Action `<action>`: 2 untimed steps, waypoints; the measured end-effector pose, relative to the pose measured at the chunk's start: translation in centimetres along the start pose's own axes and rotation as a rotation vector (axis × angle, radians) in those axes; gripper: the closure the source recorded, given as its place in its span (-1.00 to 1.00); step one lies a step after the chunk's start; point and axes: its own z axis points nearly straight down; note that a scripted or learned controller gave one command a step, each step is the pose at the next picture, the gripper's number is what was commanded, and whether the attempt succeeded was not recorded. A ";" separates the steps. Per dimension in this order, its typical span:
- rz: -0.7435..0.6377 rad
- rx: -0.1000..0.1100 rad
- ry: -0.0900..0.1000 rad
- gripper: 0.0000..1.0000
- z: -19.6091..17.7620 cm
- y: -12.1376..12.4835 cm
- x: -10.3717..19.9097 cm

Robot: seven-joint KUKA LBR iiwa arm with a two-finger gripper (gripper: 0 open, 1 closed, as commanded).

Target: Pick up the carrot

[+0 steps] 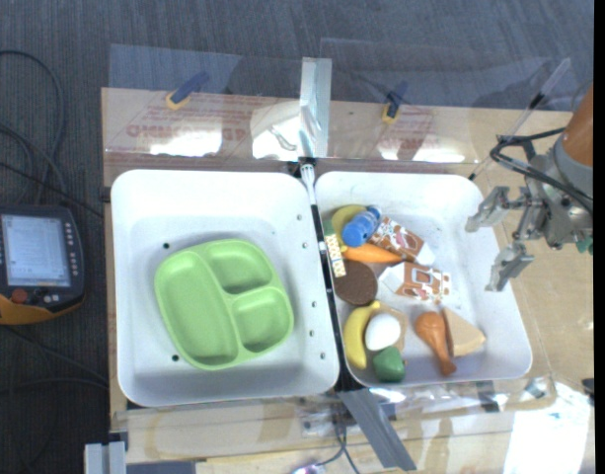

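Observation:
The carrot is a short orange cone lying flat in the right bin, near the bin's left wall, its tip pointing right. It touches a blue item above it and a brown disc below it. My gripper hangs over the right bin's right edge, well to the right of the carrot and apart from it. Its fingers are open with nothing between them.
The right bin also holds a yellow banana, a white egg, a green pepper, an orange drumstick, a bread wedge and two snack packets. A green divided plate lies in the left bin.

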 end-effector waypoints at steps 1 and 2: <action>-0.105 -0.008 0.014 -1.00 13.7 8.4 -1.7; 0.302 0.001 -0.011 -1.00 16.3 10.0 -4.1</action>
